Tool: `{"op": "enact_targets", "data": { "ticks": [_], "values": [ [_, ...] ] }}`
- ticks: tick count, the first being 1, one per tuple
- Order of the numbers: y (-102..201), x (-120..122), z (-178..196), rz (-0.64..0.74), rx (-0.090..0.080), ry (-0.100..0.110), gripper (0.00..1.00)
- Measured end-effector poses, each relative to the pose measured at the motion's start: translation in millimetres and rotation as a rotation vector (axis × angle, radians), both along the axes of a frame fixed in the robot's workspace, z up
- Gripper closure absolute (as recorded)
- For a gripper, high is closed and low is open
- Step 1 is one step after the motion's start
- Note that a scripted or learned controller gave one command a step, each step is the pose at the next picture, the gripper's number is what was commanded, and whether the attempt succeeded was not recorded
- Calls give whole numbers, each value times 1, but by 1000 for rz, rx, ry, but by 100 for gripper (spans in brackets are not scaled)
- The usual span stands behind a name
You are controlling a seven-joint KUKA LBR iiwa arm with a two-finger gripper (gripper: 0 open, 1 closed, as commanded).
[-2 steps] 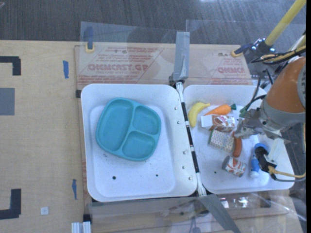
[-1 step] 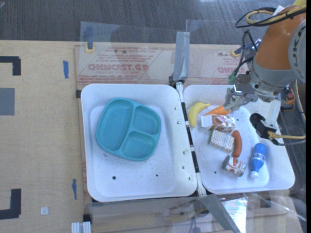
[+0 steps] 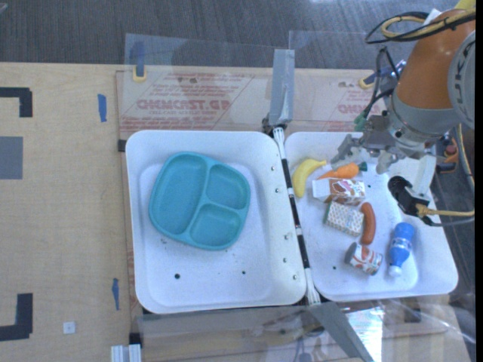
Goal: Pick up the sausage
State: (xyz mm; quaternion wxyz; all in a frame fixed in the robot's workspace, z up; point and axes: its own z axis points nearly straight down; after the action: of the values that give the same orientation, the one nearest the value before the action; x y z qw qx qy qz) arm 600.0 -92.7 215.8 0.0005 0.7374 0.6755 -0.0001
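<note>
The sausage (image 3: 367,223) is a reddish-orange link lying lengthwise on the floor of the right bin (image 3: 441,271), right of middle. It rests free between a checkered packet and a blue bottle. My gripper (image 3: 368,155) hangs over the back of that bin, just above the carrot, below the grey wrist and orange band. It is well behind the sausage and apart from it. The wrist body hides its tips.
Around the sausage in the right bin lie a banana (image 3: 303,176), a carrot (image 3: 337,172), a small carton (image 3: 347,191), a checkered packet (image 3: 344,219), a can (image 3: 364,259) and a blue bottle (image 3: 400,249). The left bin (image 3: 137,151) holds a teal divided plate (image 3: 200,200).
</note>
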Motion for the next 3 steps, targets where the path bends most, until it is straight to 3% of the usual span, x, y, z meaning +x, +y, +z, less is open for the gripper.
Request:
{"op": "enact_targets", "data": {
  "ticks": [1, 2, 3],
  "values": [
    [-60, -14, -39, -8, 1, 3, 0],
    [-82, -57, -122, -223, 4, -14, 0],
    [-85, -53, -107, -225, 0, -31, 100]
  ]
}}
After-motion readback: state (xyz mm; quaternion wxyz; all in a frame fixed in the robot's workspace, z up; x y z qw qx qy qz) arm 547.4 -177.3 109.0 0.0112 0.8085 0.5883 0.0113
